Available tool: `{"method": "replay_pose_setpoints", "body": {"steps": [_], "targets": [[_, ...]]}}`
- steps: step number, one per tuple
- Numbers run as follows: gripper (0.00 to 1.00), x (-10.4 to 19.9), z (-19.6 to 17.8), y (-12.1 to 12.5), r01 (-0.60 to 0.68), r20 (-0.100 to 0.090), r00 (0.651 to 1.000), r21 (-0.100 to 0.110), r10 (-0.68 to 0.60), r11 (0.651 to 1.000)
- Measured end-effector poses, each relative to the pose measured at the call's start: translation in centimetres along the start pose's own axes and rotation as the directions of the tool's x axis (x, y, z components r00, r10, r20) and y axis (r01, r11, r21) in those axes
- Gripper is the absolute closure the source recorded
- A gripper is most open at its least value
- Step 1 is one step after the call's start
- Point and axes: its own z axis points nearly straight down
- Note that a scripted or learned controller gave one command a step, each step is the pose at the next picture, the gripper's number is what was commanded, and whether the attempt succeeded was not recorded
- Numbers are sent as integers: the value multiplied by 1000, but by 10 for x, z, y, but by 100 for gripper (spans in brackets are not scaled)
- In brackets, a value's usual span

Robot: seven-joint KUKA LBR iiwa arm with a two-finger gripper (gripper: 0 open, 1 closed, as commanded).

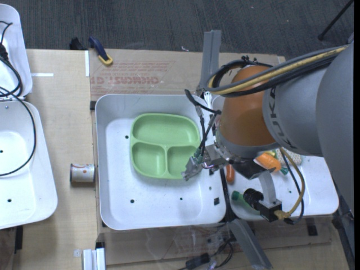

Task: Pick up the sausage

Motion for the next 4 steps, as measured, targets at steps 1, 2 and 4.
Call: {"method": "replay_pose_setpoints", "body": {"steps": [1, 2, 4], "targets": [[0, 18, 99, 0, 3, -8, 1000, -5, -3, 1000], [100, 14, 94, -1, -6, -4, 1000, 4, 6, 1000], [100, 104, -20, 23, -585, 5, 811, 0, 585, 811]]}}
